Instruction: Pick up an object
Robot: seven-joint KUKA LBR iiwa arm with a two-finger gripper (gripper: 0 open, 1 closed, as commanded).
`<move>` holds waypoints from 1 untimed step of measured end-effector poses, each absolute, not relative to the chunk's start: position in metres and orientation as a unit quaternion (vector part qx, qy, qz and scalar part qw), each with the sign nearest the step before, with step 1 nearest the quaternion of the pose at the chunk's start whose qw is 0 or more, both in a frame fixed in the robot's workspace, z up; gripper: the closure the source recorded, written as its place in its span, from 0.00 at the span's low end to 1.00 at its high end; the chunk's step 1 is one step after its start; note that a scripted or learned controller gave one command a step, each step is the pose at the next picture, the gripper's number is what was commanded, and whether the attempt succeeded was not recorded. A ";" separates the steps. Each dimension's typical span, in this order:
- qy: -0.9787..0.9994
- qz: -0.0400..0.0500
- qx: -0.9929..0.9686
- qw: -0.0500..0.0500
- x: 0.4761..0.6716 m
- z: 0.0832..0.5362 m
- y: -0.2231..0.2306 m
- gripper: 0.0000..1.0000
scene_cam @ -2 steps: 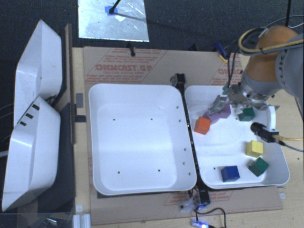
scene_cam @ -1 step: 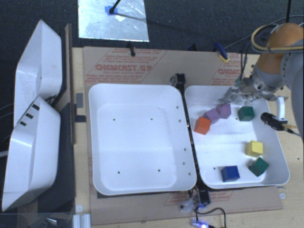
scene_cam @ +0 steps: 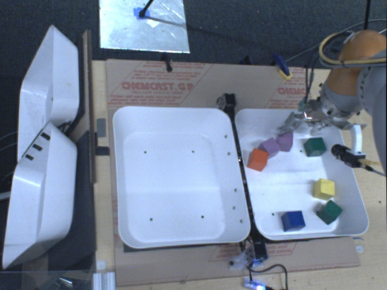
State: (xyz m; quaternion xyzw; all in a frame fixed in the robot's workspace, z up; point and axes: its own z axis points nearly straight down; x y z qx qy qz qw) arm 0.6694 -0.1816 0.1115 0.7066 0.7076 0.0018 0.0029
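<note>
The arm reached in from the right, its orange band (scene_cam: 361, 47) at the upper right, and its hand (scene_cam: 294, 123) hung low over the far part of the right bin (scene_cam: 357, 222). The hand was small and grey against the white of the bin, and I could not tell how its fingers stood. No block was seen between them. Just beside the hand, toward the bin's middle, lay two purple blocks: one (scene_cam: 285, 141) closest to the hand and the other (scene_cam: 269, 147) touching it on the left. An orange block (scene_cam: 257, 159) sat just left of those, near the wall shared with the left bin (scene_cam: 121, 222). A green block (scene_cam: 314, 146) lay to the right of the purple pair, apart from them. Nearer the camera, a yellow block (scene_cam: 324, 188) rested by the right wall, with a second green block (scene_cam: 329, 211) just below it and a blue block (scene_cam: 292, 220) to the left of that, near the front wall. Both bins stood side by side on a sheet of cardboard (scene_cam: 181, 80) on the desk, and a shiny metal plate (scene_cam: 144, 17) lay beyond them.
</note>
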 end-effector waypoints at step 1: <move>0.707 0.002 0.707 0.003 0.660 0.103 -0.186 0.00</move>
